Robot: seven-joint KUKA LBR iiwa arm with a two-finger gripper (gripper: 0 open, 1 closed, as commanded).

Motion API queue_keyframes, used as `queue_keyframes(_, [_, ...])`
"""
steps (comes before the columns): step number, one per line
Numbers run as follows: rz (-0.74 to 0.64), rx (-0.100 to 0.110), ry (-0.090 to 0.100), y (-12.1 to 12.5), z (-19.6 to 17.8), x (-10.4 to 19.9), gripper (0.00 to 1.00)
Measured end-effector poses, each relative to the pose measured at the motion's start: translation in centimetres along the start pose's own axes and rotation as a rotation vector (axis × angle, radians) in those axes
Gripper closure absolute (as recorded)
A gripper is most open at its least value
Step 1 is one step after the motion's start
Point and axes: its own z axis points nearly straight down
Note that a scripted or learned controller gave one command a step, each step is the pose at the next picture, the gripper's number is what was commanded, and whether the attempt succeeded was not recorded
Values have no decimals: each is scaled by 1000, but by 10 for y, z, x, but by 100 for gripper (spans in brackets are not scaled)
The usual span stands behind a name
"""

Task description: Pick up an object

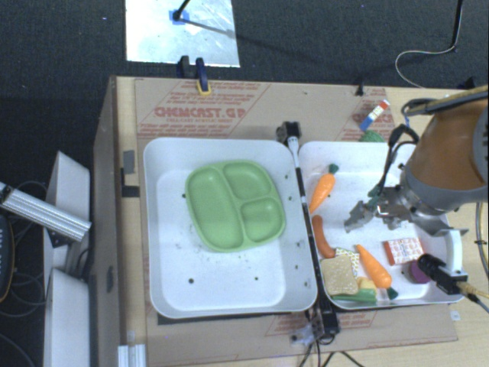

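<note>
The right bin [348, 159] holds toy food. An orange carrot [323, 189] lies near its left wall, with a red sausage [322, 237] below it. At the front are a tan cracker [340, 272], a second carrot [373, 264], a small yellow piece [367, 284] and a green strip [359, 298]. A red-and-white box [403, 250] and a purple piece [416, 272] lie to the right. My gripper [361, 216] hangs over the middle of this bin, between the two carrots, with nothing seen in it.
The left bin [164, 228] holds a green divided plate [233, 205]. A green item [373, 137] sits at the right bin's far edge. A small red-and-blue object [374, 115] lies on the cardboard behind. The arm's body [451, 159] covers the bin's right side.
</note>
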Motion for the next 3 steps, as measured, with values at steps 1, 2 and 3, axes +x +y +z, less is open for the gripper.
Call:
queue_keyframes(1, [2, -1, -2, 40, 100, -56, 0])
queue_keyframes(2, [2, 14, -6, 104, 101, -15, 0])
queue_keyframes(3, [-1, 23, -3, 155, 102, -11, 0])
